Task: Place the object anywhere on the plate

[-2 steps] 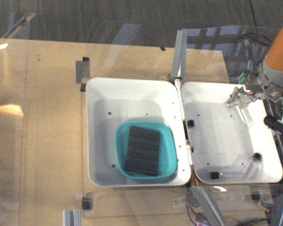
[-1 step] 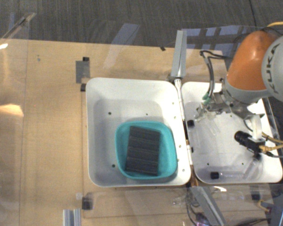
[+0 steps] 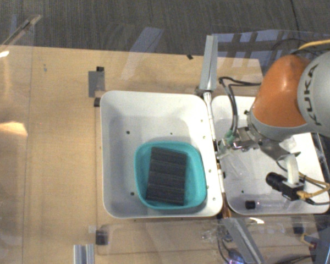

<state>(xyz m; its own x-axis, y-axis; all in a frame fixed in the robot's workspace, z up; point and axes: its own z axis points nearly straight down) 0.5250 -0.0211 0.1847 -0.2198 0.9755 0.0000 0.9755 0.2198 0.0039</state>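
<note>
A dark ridged object (image 3: 166,176) lies flat in the middle of the teal plate (image 3: 197,169), its ridges running across its width and its long side pointing roughly toward the far wall of the bin. The plate sits in the left bin (image 3: 148,114), in the near half and closer to the wall shared with the right bin (image 3: 247,180). The arm (image 3: 297,100) hangs over the right bin, its orange band uppermost. The end effector (image 3: 239,141) is just beside the dividing wall, well apart from the object; whether it is wide or narrow cannot be told. Both bins rest on the wooden table (image 3: 49,147).
</note>
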